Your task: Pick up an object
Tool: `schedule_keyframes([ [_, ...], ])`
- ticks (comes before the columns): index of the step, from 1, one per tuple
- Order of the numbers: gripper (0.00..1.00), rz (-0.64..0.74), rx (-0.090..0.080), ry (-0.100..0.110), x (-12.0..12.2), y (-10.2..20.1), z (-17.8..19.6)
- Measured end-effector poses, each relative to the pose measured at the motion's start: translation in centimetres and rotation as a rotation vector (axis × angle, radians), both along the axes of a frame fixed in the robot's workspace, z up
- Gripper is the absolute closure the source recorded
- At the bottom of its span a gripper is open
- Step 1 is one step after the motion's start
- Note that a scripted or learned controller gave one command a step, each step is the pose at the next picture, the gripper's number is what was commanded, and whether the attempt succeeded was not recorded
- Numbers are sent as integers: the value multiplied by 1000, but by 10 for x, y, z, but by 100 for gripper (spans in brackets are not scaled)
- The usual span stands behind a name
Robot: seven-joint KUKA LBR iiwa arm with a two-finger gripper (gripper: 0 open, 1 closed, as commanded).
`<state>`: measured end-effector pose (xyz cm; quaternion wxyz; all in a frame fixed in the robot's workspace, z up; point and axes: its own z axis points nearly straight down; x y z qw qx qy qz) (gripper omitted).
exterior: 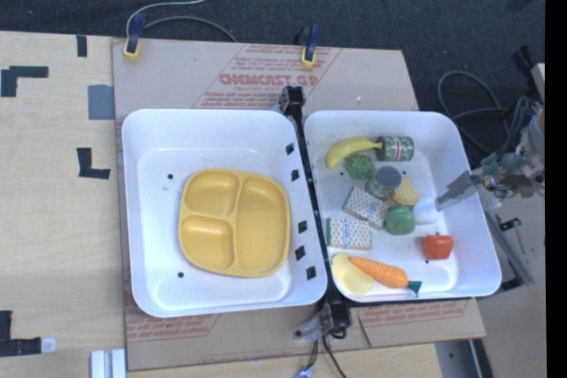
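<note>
On the tabletop (53,190) two shallow white bins sat side by side. Within the left bin (151,137) lay a single yellow divided plate (235,222), flat and near the middle. Its neighbour, the right bin (443,133), was crowded — a banana (347,150) and a small can (394,148) on its side along the far part, a green broccoli piece (359,165) just below them, then a grey-lidded jar (385,181), two patterned sponges (357,217), a green ball (400,220) and a red pepper (437,246). Nearest the front edge lay a carrot (379,272), resting against a pale yellow piece (352,275). At the right bin's right rim hung the fingers (454,189) — pointing inward over the wall, holding nothing visible; whether released or clenched could not be told.
</note>
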<state>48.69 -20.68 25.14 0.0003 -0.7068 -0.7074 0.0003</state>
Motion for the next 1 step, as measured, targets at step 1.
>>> schedule_keyframes([
  [1,0,0,2,3,-4,22,-142],
])
